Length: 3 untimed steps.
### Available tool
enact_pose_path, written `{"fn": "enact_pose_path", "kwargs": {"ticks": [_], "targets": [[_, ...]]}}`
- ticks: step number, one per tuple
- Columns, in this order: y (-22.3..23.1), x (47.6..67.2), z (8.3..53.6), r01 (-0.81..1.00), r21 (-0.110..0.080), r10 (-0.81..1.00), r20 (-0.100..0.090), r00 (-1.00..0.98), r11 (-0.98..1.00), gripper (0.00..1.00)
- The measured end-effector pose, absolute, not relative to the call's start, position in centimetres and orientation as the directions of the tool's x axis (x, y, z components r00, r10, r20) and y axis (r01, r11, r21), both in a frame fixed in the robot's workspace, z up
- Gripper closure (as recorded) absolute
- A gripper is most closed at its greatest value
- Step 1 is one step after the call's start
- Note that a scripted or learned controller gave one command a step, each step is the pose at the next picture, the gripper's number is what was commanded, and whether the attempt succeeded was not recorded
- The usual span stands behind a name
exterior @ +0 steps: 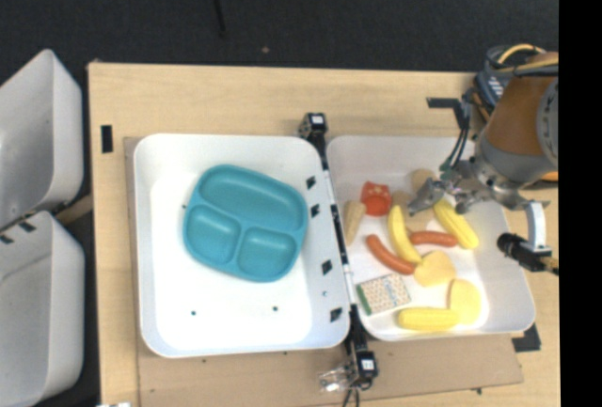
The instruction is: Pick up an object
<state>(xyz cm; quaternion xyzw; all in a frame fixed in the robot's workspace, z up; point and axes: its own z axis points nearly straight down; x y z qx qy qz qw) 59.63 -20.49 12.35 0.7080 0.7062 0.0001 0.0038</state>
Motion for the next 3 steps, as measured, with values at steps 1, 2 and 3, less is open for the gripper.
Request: {"fn": "enact_pose_path", "kwargs": {"ticks": [1,2,3], "targets": [[-20.6,59.7,10.1,1.000,0.002,1.000,-0.003,0.005,-0.005,0.00],[-20.8,59.9,11.4,1.000,0.008,1.000,-0.004,0.007,-0.007,1.00],[-20.3,60.2,17.7,1.000,0.007,1.000,-0.003,-0.002,0.002,1.00]]}}
